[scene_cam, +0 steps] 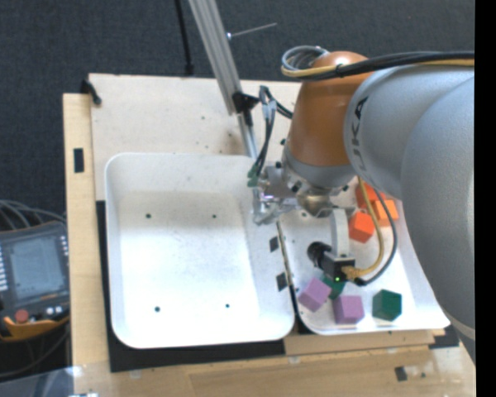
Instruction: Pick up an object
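Observation:
My gripper (302,203) hangs under the orange-banded wrist, over the inner, upper part of the right bin (413,317). The big grey arm covers much of that bin. An orange block (361,227) lies just right of the gripper, partly under the arm. Near the bin's front edge sit two purple blocks (314,294) (348,308) and a dark green cube (387,304). A small green piece (336,285) peeks out between the purple blocks. I see nothing between the fingers from this angle.
The left bin (120,222) has a bare white floor with a few dark specks. A slanted metal pole (219,52) rises behind the bins. A teach pendant (29,271) lies off the bench at the left.

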`<state>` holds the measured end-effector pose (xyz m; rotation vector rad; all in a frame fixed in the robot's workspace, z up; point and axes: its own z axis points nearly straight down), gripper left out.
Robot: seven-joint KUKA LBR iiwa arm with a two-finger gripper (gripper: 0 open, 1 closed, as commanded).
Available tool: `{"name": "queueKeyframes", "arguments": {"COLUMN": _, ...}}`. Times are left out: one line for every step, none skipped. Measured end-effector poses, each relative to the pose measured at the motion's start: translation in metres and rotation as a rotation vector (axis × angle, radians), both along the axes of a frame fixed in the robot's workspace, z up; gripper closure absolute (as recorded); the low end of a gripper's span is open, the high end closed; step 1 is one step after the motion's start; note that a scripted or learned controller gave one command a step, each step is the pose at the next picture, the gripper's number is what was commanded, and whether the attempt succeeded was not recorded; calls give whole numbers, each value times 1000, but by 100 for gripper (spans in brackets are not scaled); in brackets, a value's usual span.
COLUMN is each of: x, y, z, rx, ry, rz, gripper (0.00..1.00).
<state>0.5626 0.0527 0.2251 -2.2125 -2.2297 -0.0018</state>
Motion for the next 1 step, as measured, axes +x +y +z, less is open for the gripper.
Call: {"name": "queueKeyframes", "arguments": {"x": 12, "y": 44, "z": -3, "rx": 0, "ry": -1, "rz": -1, "gripper": 100}}
